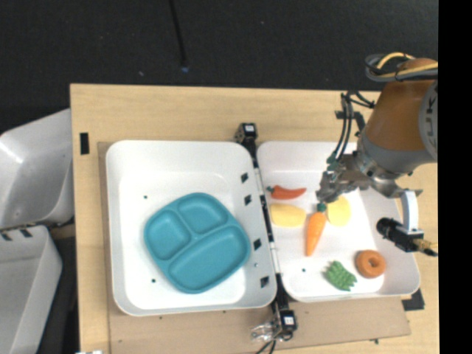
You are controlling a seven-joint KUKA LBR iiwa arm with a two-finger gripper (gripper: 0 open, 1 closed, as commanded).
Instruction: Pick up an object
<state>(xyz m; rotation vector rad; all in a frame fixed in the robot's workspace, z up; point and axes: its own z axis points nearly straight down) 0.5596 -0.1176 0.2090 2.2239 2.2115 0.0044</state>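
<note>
One claw (330, 192) just above carrot's (315, 231) top, possibly touching, finger gap unclear.

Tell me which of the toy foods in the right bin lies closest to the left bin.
The pale yellow piece, just under the red pepper. It lies next to the divider between the bins, while the carrot, green piece and doughnut lie farther right.

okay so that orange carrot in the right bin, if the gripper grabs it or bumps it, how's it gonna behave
The carrot looks like a rigid toy, so it probably stays stiff. Its tapered, rounded body may slip between the fingers or roll if nudged. The gripper hangs near its top, with a yellow piece close beside it, so a bump could shift both.
</note>
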